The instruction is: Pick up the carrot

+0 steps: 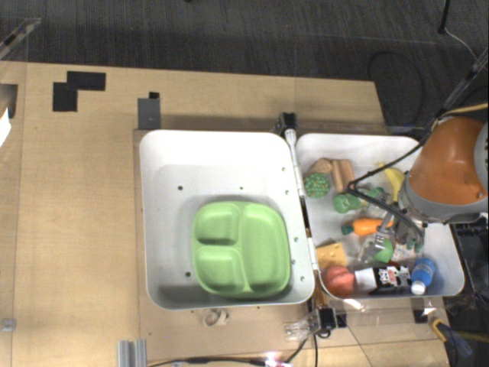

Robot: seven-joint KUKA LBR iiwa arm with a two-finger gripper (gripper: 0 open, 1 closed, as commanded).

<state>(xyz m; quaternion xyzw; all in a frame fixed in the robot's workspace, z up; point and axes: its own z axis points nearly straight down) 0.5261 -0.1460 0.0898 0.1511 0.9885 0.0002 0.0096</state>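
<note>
The carrot (364, 225), small and orange, lies near the middle of the right bin (447, 281). My gripper (384, 235) reaches in from the right, below the arm's orange band (454, 163). It hangs low over the bin, just right of the carrot and slightly nearer the front. Its metal parts overlap the carrot's right end. Whether it touches the carrot I cannot tell.
Around the carrot lie a green round piece (316, 183), tan cylinders (336, 170), a yellow banana (393, 179), a cheese wedge (330, 252), a red apple (338, 280) and a dark bottle with a blue cap (394, 276). The left bin (164, 174) holds a green divided plate (242, 245).
</note>
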